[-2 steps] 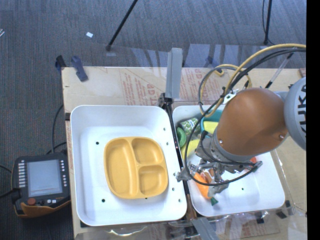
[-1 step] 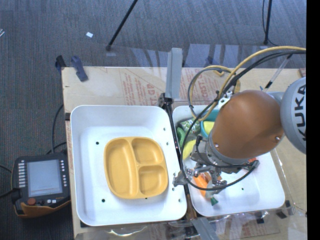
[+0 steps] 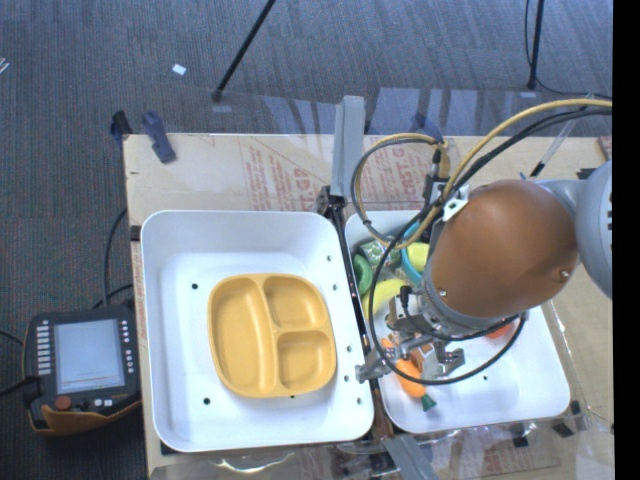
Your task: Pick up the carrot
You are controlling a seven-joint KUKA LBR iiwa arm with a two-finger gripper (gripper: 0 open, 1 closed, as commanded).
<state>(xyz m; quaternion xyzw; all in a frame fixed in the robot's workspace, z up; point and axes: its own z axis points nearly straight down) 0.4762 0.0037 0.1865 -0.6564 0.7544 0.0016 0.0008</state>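
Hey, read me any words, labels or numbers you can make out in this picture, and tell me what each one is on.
Red printed lettering on the flat cardboard sheet behind the bins: upside down and blurred, not readable.
Screen and buttons of the grey handheld control pendant left of the bench: too small to read.
Compartmented yellow plastic plate and the white bins: no text.

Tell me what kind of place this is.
Looks like a robotics lab or test cell, not a kitchen. A teach pendant lies on grey carpet, tripod legs stand behind the bench, and two white bins hold a yellow divided plate and toy food.
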